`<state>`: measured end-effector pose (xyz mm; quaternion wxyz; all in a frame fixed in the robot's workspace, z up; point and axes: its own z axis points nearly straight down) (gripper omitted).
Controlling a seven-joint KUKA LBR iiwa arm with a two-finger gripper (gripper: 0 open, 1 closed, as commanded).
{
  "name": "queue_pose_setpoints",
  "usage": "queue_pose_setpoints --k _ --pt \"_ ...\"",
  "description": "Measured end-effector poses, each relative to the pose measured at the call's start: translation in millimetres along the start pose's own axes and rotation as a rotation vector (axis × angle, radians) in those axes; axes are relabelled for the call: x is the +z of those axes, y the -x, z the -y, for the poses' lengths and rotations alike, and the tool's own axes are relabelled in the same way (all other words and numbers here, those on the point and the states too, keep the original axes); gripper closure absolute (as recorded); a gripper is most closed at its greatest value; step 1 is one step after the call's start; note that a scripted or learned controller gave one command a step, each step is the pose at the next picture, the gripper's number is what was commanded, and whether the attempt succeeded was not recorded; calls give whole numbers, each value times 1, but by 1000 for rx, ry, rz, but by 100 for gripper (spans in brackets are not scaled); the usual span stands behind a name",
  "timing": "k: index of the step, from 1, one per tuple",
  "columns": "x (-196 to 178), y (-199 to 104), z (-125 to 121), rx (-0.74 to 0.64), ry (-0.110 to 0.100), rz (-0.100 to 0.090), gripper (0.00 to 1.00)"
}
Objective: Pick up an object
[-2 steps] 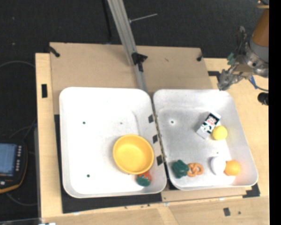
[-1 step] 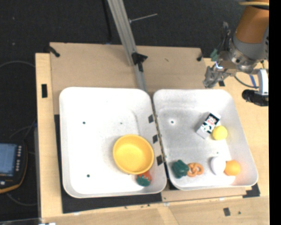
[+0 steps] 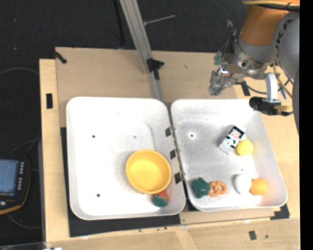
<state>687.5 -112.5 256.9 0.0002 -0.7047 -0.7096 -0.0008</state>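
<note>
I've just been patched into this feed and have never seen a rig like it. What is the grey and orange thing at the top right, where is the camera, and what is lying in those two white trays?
The picture comes from one fixed camera above the bench, looking down at a slant. The grey and orange thing is a robot arm reaching in from the right. At its end hangs a gripper, sitting above the back edge of the right bin; nothing is visible in it.

The left bin holds a yellow bowl and, just in front of it, a small green and red object.

The right bin holds a small white box with a dark print, a yellow ball touching it, a green object, an orange pretzel-shaped piece, a white object and an orange ball.
</note>
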Motion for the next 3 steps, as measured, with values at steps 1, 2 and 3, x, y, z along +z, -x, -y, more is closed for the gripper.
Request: queue_pose_setpoints --k 1,2,3 --pt "-6 -57 9 0 0 -1 100" --pt "7 -108 6 1 -3 1 100" --pt "6 -169 9 -1 -3 -1 100"
